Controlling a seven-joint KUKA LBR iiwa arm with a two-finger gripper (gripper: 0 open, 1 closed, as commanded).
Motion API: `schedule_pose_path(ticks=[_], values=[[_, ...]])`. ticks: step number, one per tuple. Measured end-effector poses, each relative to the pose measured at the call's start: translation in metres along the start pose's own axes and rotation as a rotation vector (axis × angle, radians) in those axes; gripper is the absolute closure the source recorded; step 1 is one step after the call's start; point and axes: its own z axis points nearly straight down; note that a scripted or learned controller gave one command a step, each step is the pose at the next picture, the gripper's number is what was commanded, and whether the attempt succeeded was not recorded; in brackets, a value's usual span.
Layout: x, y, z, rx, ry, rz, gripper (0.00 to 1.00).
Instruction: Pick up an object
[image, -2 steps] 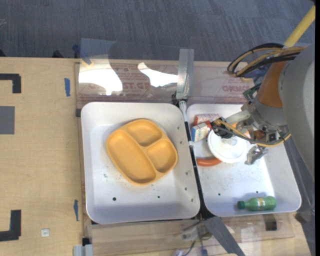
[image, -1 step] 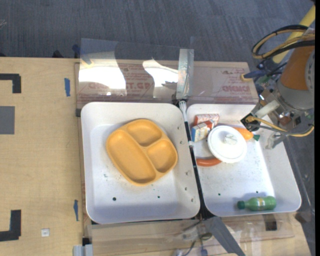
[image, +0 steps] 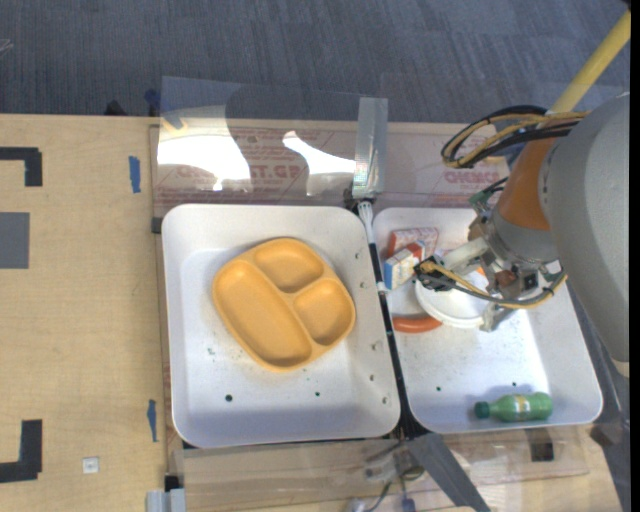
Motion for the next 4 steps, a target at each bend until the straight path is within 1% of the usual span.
schedule_pose_path(ticks=[1, 2, 3, 4], values=[[0.008, 0.058, 0.014, -0.005, 0.014, 0.107, 0.0], [0.0, 0.067, 0.018, 0.004, 0.009, 0.101, 0.0], [0.022, 0.0, 0.017, -0.001, 0.007, 0.101, 0.0], [0.0, 0.053, 0.02, -0.001, 0.003, 0.092, 0.0]])
